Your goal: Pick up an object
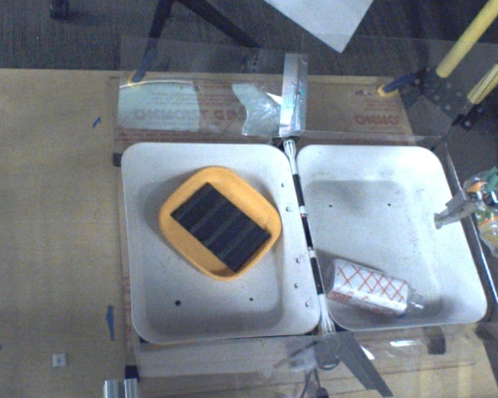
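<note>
The wooden bench [50,222] takes up most of the view, its left part bare apart from a few small blue marks. On it the two white bins sit side by side, their inner rims touching along a seam with a row of small dots.

The left bin [141,305] holds the larger object, a rounded yellow tray-like piece [257,199] lying flat near the middle and turned at a slant. A dark ribbed panel [222,226] fills its top; what that panel is made of is hard to make out.

The right bin [373,181] holds a white packet [369,287] with a red criss-cross print, lying near the front wall. Its right end tapers into something pale and blurred.

Behind the bins runs a taped strip [191,110] with faint lettering too smeared to read, and beside it stands a shiny metal upright [293,94].

At the right bin's far rim a small grey pointed piece [456,212] juts inward. Just beside it a multicoloured shape [494,201] is cut off by the frame, and neither can be identified.

The state of the claw cannot be told.
</note>
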`<control>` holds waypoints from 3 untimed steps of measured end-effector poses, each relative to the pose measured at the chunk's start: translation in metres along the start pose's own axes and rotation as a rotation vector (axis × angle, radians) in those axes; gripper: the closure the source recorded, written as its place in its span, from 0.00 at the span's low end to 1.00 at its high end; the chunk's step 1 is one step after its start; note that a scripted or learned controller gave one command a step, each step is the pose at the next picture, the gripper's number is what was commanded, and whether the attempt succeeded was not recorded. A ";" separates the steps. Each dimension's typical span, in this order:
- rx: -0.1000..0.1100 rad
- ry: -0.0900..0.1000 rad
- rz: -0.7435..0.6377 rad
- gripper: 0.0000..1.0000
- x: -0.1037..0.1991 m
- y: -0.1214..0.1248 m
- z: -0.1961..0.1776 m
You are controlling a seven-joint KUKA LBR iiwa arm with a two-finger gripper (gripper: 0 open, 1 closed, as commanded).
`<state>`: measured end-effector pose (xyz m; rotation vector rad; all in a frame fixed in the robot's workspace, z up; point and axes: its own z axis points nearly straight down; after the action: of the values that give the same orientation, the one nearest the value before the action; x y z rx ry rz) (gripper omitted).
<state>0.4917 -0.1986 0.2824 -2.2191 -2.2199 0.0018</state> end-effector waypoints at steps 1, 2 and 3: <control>0.001 0.000 -0.071 0.00 0.093 -0.012 0.036; -0.004 -0.003 -0.116 0.00 0.052 0.044 0.087; -0.004 -0.003 -0.074 0.00 0.007 0.081 0.112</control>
<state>0.5724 -0.1914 0.1703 -2.1384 -2.3043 0.0005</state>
